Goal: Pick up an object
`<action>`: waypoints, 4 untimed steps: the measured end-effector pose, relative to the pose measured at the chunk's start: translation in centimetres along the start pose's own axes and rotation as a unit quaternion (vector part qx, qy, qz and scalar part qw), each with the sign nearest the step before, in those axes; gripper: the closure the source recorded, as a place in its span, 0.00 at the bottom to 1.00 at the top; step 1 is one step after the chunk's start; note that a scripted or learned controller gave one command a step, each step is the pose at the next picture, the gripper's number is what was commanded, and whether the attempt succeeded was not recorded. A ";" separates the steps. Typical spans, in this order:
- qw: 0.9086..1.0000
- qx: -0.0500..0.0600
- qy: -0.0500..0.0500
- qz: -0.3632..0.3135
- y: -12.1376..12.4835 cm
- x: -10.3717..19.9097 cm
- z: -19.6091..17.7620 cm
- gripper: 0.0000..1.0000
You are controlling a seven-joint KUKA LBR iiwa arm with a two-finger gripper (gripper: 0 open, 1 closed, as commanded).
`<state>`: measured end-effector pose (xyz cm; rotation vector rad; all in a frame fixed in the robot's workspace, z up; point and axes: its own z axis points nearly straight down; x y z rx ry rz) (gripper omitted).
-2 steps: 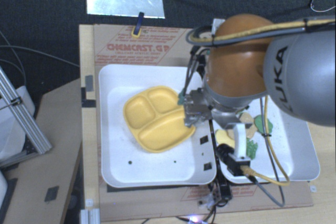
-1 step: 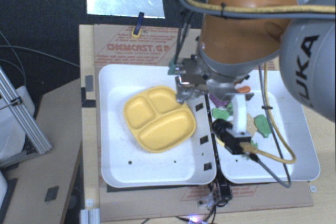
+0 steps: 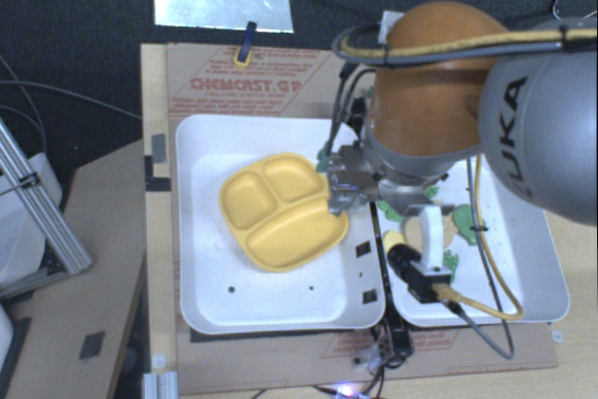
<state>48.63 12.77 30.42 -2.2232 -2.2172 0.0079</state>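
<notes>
1. Nearest the camera, the grey arm's wrist covers most of the hand (image 3: 338, 192), which sits at the right rim of the yellow tray (image 3: 278, 210); I cannot tell how the hand is set.
2. That tray lies flat in the left bin (image 3: 201, 304). It looks light, rigid and slick, so its raised rim is probably the best hold.

Yellow divided plate (image 3: 278, 221), 2 white bins (image 3: 201, 294) — grey-and-orange arm (image 3: 467, 98), green scraps (image 3: 462, 224)
</notes>
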 end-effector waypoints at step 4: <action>1.000 -0.006 0.002 -0.005 0.0 -4.0 -17.7 1.00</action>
